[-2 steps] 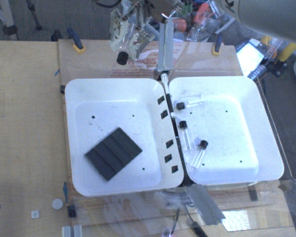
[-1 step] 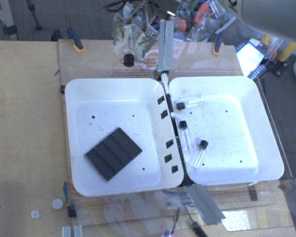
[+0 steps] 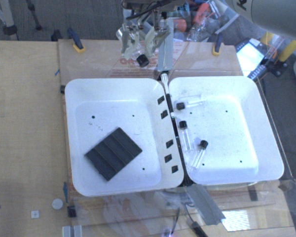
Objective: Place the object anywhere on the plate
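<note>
The tool (image 3: pixel 139 48) hangs beyond the far rim of the left bin (image 3: pixel 69 132), its fingers closed on a black-capped vial (image 3: pixel 142 60). The dark plate (image 3: pixel 113 153) lies in that bin toward the near side, with bare floor on every side of it.

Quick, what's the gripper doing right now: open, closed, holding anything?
Gripper: shut on a black-capped vial, above the bench at the far edge of the bins.
</note>
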Action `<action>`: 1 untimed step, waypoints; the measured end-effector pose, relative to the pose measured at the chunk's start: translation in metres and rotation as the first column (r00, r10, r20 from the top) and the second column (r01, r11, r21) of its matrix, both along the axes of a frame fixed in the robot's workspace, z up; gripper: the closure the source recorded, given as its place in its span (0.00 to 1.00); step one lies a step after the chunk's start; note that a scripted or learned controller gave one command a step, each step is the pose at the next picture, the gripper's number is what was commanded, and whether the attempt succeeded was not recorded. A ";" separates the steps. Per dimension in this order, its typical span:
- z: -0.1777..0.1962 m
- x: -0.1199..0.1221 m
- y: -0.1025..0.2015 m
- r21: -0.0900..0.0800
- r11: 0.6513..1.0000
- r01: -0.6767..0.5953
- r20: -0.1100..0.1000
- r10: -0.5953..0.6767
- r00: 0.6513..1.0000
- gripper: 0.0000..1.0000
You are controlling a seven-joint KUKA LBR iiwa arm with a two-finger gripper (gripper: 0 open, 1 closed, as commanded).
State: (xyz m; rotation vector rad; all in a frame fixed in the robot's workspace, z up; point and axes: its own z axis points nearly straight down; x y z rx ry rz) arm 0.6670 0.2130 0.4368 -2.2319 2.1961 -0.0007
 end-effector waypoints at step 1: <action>0.000 0.000 0.013 -0.003 0.931 -0.366 0.001 0.366 0.931 1.00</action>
